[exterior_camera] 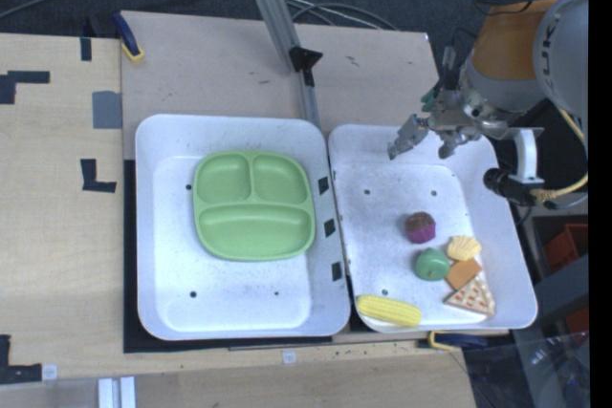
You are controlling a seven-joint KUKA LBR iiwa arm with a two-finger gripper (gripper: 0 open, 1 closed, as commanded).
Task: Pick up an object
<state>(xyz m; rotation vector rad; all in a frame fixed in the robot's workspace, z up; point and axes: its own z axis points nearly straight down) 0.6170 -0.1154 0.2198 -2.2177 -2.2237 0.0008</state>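
Corn cob (388, 310) at right bin's (382, 169) front edge; end effector (425, 142) spread apart, gripping nothing, above bin's rear.

Arm (535, 24) cropped at right edge

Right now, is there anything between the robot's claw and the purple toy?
No. In the camera view, the gripper hangs open over the far end of the right bin, and just bare white bin floor stretches from it to the purple toy.
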